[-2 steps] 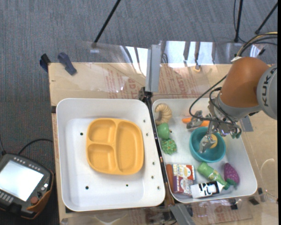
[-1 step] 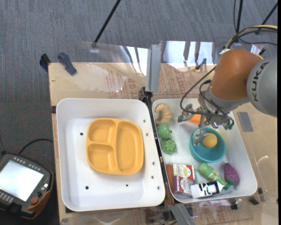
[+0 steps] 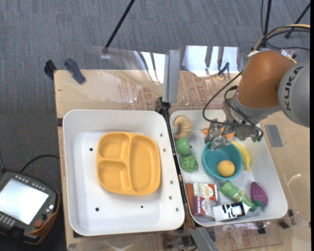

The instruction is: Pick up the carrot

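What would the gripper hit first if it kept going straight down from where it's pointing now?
Probably the carrot at the fingertips of the gripper, just beyond the teal bowl rim; depth is hard to judge from above.

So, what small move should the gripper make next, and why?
Probably a short straight lift. The two-finger gripper sits at the back of the right white bin, just above the blue bowl, with the small orange carrot apparently at its tips. Whether the grasp is secure is unclear, so lift slowly.

Two white bins (image 3: 120,120) sit side by side. One holds one yellow divided tray (image 3: 129,162). The other holds one teal bowl (image 3: 221,161), one orange fruit (image 3: 226,168), one banana (image 3: 245,155) and one bottle (image 3: 235,192).
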